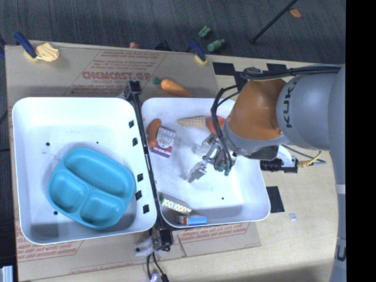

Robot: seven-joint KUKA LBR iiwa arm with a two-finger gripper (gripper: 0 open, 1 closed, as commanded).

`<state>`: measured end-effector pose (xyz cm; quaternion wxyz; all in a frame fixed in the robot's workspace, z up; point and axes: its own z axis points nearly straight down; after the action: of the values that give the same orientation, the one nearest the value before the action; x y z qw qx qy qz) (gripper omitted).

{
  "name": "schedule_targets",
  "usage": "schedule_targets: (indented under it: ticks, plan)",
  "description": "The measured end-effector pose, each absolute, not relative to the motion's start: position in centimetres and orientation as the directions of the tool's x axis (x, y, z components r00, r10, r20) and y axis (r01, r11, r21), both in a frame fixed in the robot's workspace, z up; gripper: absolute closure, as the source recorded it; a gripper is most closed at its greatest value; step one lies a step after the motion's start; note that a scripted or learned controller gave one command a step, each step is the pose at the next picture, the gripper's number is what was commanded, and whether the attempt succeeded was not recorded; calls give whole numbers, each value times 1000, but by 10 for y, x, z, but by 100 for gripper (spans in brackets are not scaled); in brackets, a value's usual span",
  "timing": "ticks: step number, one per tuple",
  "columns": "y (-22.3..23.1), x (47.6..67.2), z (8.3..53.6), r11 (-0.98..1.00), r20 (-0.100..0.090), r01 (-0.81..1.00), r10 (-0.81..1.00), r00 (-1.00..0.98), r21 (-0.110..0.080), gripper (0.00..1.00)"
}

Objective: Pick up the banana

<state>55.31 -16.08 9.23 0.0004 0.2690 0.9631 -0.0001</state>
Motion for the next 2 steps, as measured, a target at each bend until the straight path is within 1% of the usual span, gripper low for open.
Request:
schedule_targets:
  ticks: [1, 2]
  plan:
    - [-110, 646, 103, 929, -2, 370, 370, -929, 0, 0]
    - [-96, 610, 97, 997, -13, -74, -74, -997, -1, 0]
